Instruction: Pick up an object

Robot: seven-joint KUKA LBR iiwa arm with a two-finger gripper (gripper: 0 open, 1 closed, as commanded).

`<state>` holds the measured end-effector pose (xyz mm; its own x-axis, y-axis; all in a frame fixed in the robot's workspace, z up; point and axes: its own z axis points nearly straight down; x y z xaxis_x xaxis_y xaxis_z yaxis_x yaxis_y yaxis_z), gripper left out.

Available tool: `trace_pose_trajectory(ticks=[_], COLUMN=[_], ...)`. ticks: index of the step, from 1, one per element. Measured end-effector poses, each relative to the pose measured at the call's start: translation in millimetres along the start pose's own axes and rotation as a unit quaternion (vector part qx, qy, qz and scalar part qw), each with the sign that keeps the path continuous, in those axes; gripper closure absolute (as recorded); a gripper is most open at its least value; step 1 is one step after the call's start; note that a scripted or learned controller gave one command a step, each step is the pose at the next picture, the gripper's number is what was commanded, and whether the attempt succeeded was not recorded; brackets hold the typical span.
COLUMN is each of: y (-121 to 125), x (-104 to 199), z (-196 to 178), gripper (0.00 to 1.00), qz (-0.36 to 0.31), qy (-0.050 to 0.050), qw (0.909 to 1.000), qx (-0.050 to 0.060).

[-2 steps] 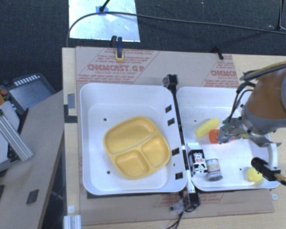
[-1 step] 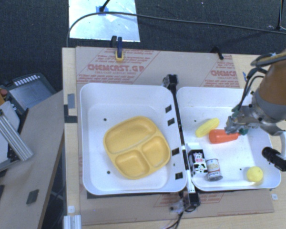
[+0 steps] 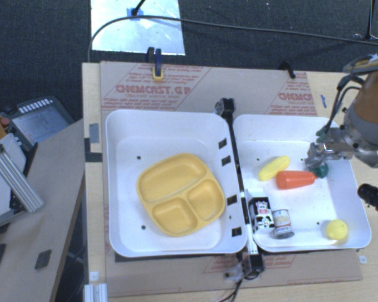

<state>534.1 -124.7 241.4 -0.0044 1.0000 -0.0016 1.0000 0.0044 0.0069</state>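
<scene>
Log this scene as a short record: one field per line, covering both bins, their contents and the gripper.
left bin: holds a yellow divided plate
right bin: holds five loose items
banana: yellow, upper middle of the right bin
carrot: orange, just below the banana
can: near the front edge, beside the divider
lemon: yellow, front right corner
green object: small, partly hidden under the gripper
gripper: low over the right bin, at the carrot's right end

We cannot make out the tool's point(image 3: 317, 159) fingertips; they hide most of a dark green thing point(image 3: 321, 169). The arm point(image 3: 370, 115) runs off the right edge.
</scene>
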Motion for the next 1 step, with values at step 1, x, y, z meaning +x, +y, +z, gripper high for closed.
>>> trace_pose_trajectory(ticks=[1], y=[12.2], x=[54.0], z=[-8.1], gripper=[1.0], qz=[-0.003], qy=[0.002], qw=[1.0], qx=[0.002])
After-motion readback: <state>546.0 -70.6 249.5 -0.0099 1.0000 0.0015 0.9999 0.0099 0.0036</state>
